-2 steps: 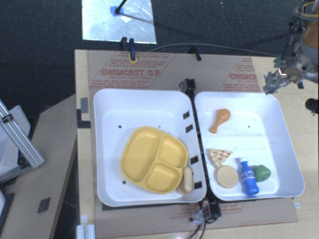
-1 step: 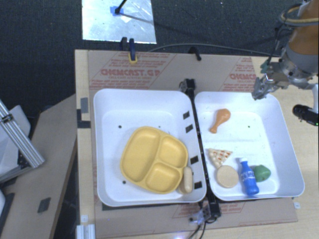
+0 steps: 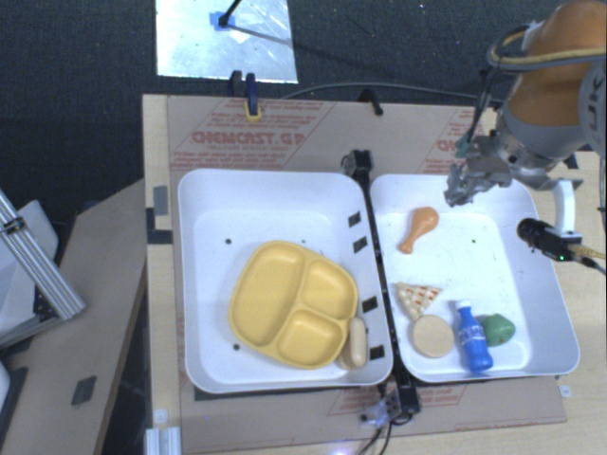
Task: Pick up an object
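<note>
In the right bin lie an orange chicken drumstick, a pizza slice, a round tan cookie, a blue bottle and a green lump. My gripper hangs over the back edge of the right bin, up and to the right of the drumstick and apart from it. Nothing shows between its fingers.
The left bin holds a yellow divided tray with a beige bread roll at its right edge. A black divider runs between the bins. A black camera unit sits at the right bin's right rim.
</note>
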{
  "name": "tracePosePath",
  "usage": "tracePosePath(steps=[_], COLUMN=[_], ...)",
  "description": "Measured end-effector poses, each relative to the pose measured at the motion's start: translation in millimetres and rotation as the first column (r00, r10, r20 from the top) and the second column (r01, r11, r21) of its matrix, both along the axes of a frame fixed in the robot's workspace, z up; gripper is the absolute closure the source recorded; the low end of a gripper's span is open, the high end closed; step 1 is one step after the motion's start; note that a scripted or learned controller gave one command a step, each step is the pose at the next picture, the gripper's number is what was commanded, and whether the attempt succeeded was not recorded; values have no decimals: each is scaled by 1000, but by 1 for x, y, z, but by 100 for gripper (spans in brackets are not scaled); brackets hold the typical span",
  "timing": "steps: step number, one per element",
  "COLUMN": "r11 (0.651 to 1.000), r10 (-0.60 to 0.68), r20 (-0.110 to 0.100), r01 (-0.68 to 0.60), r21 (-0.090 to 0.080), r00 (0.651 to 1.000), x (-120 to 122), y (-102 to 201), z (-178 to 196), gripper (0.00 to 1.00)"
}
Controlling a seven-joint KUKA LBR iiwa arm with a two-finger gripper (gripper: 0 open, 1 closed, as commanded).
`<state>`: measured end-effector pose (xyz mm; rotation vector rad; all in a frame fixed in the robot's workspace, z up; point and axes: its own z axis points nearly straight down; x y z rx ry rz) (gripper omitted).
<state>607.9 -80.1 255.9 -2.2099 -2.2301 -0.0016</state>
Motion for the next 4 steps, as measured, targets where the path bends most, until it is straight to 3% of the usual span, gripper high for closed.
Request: tracePosePath(steps=[2,4], r11=[1000,1000], r10=[1,0], r20=[1,-1], r01=[-1,0], r21=[0,0], r00=[1000,1000], x=[-26,-80], y=[93,191], z=[-8,-27], gripper=[100,100])
